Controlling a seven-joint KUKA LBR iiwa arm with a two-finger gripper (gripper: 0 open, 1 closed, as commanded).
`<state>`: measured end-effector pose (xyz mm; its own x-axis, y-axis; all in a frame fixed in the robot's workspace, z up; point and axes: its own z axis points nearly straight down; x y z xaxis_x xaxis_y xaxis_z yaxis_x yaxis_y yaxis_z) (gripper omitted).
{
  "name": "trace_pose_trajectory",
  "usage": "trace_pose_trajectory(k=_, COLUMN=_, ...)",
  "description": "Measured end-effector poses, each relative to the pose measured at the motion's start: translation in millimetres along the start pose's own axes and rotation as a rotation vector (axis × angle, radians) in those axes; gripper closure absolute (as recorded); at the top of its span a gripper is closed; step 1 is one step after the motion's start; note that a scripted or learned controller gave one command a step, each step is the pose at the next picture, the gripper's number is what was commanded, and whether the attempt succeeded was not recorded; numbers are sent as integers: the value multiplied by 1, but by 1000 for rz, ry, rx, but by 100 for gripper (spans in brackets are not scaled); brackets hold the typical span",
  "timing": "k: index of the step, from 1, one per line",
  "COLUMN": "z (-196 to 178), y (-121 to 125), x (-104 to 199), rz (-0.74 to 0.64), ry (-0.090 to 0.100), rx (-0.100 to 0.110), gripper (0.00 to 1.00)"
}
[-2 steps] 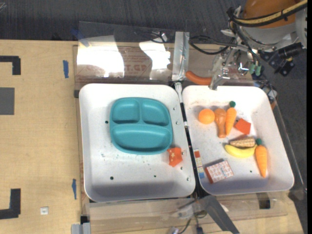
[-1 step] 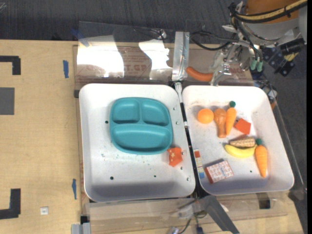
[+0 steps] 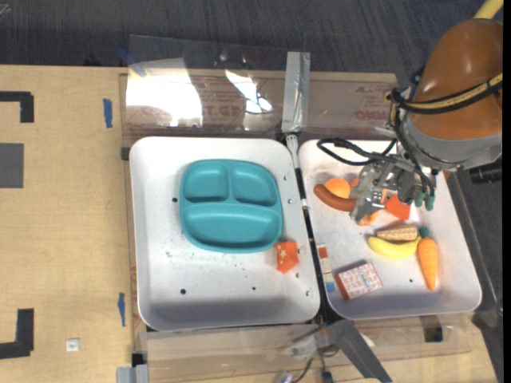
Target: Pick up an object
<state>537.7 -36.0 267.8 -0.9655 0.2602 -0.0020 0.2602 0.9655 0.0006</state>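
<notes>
My gripper (image 3: 382, 199) hangs low over the upper middle of the right bin (image 3: 459, 294), under the arm's orange band. Its tips sit among toy foods: an orange ball with a red sausage (image 3: 335, 195) just to its left and an orange-red block (image 3: 398, 207) right beside its tips. Below lie a brown bread roll (image 3: 397, 233), a yellow banana (image 3: 392, 248) and an orange carrot (image 3: 429, 263). A red and white box (image 3: 358, 280) lies near the bin's front. Nothing is visibly held.
The left bin (image 3: 152, 214) holds a teal divided plate (image 3: 231, 204) and a small orange-red piece (image 3: 286, 255) near its right wall. A ridge divides the two bins. Clear plastic sheeting and a cardboard wall stand behind them.
</notes>
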Motion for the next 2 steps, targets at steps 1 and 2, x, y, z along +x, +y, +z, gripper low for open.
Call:
trace_pose_trajectory(k=1, z=23, y=18, x=64, rz=189, ry=0, rx=-1, gripper=100)
trace_pose_trajectory(k=2, z=-33, y=62, x=23, rz=265, ry=-5, rx=-3, gripper=100)
